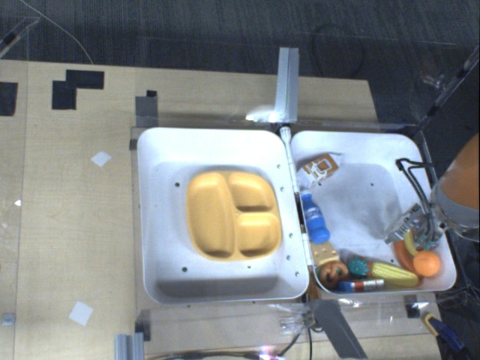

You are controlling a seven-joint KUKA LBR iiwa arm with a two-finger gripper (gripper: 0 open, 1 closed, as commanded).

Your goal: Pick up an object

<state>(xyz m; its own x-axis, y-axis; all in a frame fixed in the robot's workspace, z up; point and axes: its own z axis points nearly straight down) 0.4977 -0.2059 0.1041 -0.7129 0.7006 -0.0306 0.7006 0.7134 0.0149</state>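
Observation:
The right bin (360,145) holds several objects. A brown and white snack packet (319,169) lies near its back left corner, and a blue bottle (313,220) lies along its left wall. Along the front wall sit a brown toy (328,257), a red and green toy (358,266), a marker (360,284), a yellow corn-like piece (395,274) and an orange ball (426,264). My gripper (415,232) hangs low at the bin's right side, just above the orange ball and a red-orange piece (405,254). The grey arm with its orange band (461,182) enters from the right.
The left bin (161,201) holds a yellow three-compartment tray (231,214). A metal post (288,85) stands behind the wall between the bins. Black cables (414,172) loop over the right bin's right side. A wooden bench top (67,223) lies to the left.

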